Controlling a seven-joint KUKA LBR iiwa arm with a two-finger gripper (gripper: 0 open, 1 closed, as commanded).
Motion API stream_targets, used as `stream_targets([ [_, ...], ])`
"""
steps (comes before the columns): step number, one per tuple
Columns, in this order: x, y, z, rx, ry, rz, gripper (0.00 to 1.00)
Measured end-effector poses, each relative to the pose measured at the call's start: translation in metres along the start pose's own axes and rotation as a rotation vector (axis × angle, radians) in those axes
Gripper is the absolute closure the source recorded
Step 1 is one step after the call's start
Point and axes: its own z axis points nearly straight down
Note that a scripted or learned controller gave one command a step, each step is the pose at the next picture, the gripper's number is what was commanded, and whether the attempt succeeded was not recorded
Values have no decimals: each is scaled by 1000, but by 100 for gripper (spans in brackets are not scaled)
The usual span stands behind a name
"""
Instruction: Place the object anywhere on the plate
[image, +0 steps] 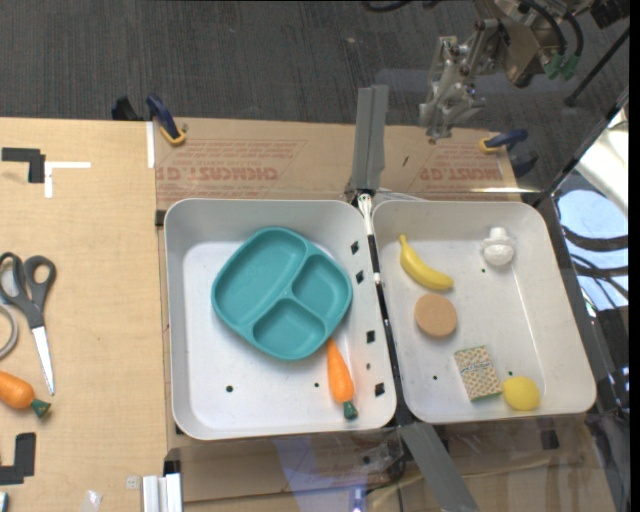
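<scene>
A teal three-compartment plate (283, 290) lies in the left bin (200, 400) with nothing on it. An orange carrot (340, 372) lies just off the plate's lower right rim. The right bin (560, 300) holds a banana (424, 265), a round tan disc (436, 316), a small white object (497, 249), a patterned square block (478, 372) and a lemon (521, 393). My gripper (440, 122) hangs high beyond the back edge of the right bin, over the cardboard, far from every object, with nothing seen in it.
A vertical grey divider post (370, 140) stands behind the seam between the bins. Scissors (30, 300) and a second carrot (18, 392) lie on the wooden bench at the left. Blue clamps (165, 118) hold the cardboard at the back.
</scene>
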Motion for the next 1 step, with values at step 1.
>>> stream_targets([
  [1, 50, -96, 59, -1, 3, -203, 100],
])
